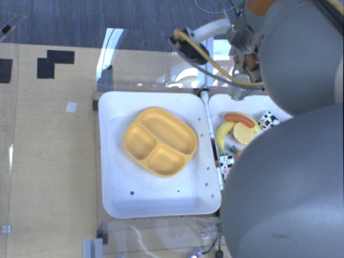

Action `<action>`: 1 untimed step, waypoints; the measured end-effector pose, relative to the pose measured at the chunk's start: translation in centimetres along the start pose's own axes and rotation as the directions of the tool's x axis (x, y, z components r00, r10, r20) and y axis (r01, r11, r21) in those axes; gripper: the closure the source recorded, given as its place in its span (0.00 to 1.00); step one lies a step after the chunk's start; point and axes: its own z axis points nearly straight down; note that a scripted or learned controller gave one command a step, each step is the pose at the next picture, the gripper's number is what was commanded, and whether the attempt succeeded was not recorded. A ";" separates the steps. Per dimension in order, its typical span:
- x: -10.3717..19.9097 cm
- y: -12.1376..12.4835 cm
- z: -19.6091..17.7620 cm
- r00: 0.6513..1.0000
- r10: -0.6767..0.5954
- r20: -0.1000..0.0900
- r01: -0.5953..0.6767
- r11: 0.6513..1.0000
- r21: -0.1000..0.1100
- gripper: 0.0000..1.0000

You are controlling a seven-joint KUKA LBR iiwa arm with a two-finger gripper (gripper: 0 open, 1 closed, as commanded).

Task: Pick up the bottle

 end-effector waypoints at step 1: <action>-4.8 3.9 -0.1 1.000 -0.002 0.000 0.002 1.000 0.000 1.00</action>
